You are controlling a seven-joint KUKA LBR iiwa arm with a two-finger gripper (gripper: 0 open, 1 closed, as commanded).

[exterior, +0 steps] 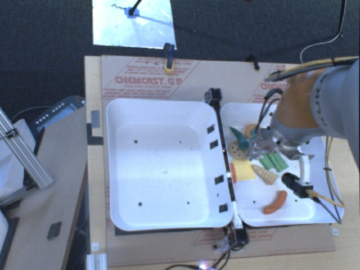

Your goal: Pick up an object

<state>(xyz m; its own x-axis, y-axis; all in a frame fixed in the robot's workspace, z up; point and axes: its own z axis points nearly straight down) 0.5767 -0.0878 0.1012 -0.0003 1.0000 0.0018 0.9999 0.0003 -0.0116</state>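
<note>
**A:** What lies nearest the camera in the right bin [281, 218]?

**B:** An orange sausage-shaped piece [275, 202], near the bin's front rim. Just beyond it, a black fitting [296, 185] with cables hangs from the arm.

**A:** And further in?

**B:** A yellow square block [242, 171] beside the divider between the bins, with a pale cone-shaped piece [265, 174] just to its right. Behind that cone, a green ridged piece [276, 161]. Then a round tan piece with holes [237, 147], a dark green wedge [237, 133] and a small orange piece [250, 131] towards the back.

**A:** Where is the gripper?

**B:** The gripper [260, 149] is low in the right bin, among those pieces, close to the green ridged one and the round tan one. The grey arm [320, 108] with its orange band covers it from above, so I cannot tell how its fingers stand, nor whether anything sits between them.

**A:** And the left bin [163, 165]?

**B:** White, its floor dotted with small dark holes. Beyond both bins, a shiny sheet [134, 16] lies on the dark floor.
</note>
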